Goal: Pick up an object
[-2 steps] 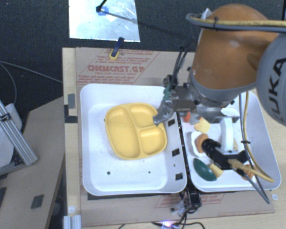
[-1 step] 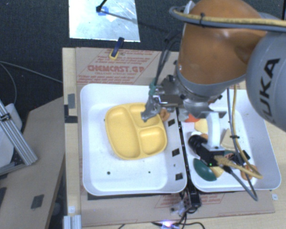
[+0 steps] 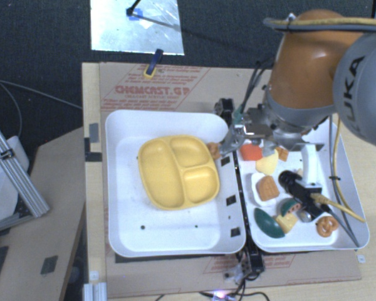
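My gripper hangs over the divider between the two white bins, at the right edge of the yellow divided plate in the left bin. A small brown piece lies at the plate's right rim, just left of the gripper. In the right bin lie an orange-red block, a pale yellow piece, a brown biscuit-like piece, a dark green object, a small yellow-brown toy and a pretzel. The arm's body hides the bin's far part.
A cardboard sheet lies under the bins, with a blue-and-yellow clip at its far edge. A shiny foil sheet sits beyond it. A metal frame stands at the left.
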Controlling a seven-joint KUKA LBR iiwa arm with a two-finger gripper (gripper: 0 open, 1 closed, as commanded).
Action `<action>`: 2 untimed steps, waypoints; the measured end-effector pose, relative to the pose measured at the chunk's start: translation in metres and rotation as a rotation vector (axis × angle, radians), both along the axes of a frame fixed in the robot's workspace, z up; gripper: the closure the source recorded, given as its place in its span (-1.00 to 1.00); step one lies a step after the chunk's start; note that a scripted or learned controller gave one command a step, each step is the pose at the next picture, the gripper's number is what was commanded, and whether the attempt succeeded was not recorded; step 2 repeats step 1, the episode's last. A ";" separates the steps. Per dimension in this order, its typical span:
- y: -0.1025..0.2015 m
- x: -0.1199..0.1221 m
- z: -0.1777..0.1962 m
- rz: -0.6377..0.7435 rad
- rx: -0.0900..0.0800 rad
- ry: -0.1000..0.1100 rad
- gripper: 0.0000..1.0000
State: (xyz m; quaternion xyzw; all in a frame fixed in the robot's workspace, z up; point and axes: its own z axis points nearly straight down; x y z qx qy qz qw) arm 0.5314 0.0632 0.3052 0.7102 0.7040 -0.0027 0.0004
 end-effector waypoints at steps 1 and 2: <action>0.006 0.000 0.015 0.013 0.005 -0.007 1.00; 0.006 0.000 0.015 0.013 0.005 -0.007 1.00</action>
